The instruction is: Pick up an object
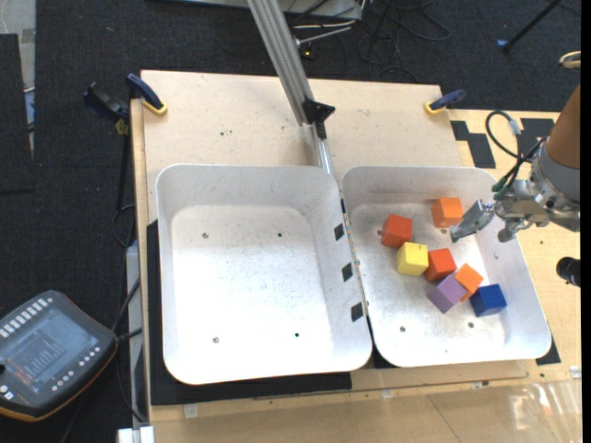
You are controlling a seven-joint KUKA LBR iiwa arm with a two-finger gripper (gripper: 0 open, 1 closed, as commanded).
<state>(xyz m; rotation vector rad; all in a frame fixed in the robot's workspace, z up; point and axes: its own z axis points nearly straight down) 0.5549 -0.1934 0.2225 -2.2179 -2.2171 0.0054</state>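
The end effector hangs over the right bin, pointing left, just beside the orange cube; whether it is clenched cannot be told. The arm enters from the right over the table.

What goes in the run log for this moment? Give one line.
phase: approach | gripper over right bin, beside orange cube | nothing held | left bin: no blocks
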